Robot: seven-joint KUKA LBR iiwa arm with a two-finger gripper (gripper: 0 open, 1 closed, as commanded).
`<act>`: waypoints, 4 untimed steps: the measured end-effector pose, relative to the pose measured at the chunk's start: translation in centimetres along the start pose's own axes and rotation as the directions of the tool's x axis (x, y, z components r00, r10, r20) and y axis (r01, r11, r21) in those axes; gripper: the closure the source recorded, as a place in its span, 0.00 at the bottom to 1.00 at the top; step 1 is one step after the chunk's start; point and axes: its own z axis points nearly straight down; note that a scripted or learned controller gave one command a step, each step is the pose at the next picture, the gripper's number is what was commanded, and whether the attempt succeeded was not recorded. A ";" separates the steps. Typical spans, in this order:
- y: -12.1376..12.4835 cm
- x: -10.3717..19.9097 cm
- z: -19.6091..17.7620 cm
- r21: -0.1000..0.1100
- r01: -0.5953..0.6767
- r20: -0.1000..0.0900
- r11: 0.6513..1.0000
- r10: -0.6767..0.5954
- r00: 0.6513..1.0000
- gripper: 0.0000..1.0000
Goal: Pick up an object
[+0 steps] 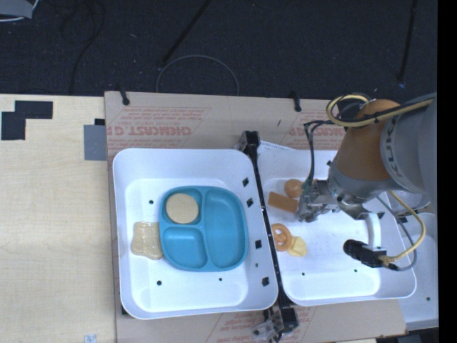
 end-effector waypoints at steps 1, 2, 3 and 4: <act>-0.8 0.5 -4.9 -0.008 0.002 0.001 1.000 -0.002 1.000 1.00; -0.8 0.3 -10.2 -0.010 0.007 0.002 1.000 -0.007 1.000 1.00; -1.4 5.0 -11.3 -0.005 0.010 0.000 1.000 -0.010 1.000 1.00; -3.1 9.7 -10.4 -0.001 0.009 0.000 1.000 -0.009 1.000 1.00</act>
